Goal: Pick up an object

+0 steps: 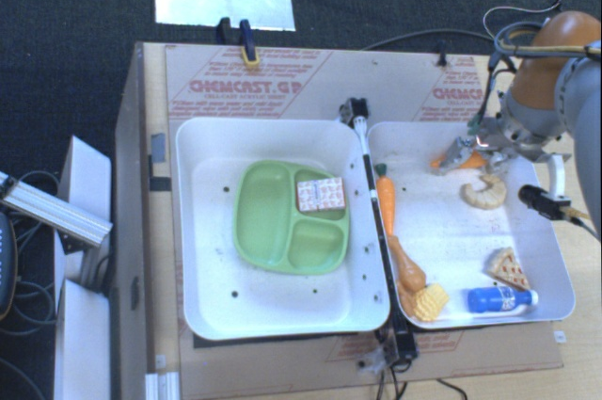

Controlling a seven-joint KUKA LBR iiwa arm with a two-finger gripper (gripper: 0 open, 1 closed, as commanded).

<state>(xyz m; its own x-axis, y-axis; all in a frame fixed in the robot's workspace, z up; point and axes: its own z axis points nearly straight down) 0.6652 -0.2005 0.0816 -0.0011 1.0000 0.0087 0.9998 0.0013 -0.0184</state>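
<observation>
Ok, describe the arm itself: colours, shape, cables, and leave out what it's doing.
The arm is a rounded grey body with a glossy orange band above the wrist. Grey and pale cables loop around its upper part. Its wrist ends in a small metallic gripper. A black cylindrical piece with a thin yellow lead juts out beside it.

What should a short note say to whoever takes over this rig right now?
Gripper: low at the far end of the right bin, at a small orange piece; grasp not confirmable.
Right bin: carrot, croissant, waffle slice, blue bottle, drumstick, yellow cracker.
Left bin: green tray carrying a cracker.
Done: nothing visibly lifted.
Left: secure one object and raise it.
</observation>
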